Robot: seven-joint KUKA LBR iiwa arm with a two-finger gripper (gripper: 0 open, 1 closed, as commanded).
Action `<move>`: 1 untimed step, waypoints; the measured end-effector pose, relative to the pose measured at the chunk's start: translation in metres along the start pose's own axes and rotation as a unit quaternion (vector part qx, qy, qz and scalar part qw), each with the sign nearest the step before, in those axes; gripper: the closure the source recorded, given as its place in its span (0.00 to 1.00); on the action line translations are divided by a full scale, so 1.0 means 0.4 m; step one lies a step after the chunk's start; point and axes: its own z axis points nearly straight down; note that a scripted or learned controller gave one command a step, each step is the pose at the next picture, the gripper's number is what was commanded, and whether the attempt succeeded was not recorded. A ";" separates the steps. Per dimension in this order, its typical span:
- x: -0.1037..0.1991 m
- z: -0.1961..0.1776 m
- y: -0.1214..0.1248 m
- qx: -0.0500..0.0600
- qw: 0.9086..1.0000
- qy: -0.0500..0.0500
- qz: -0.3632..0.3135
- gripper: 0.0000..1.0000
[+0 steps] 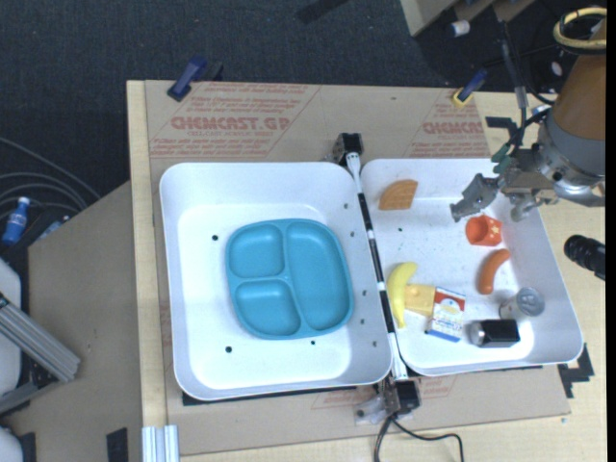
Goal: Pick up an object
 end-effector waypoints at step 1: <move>-0.173 0.253 0.075 0.001 1.000 0.000 0.001 0.00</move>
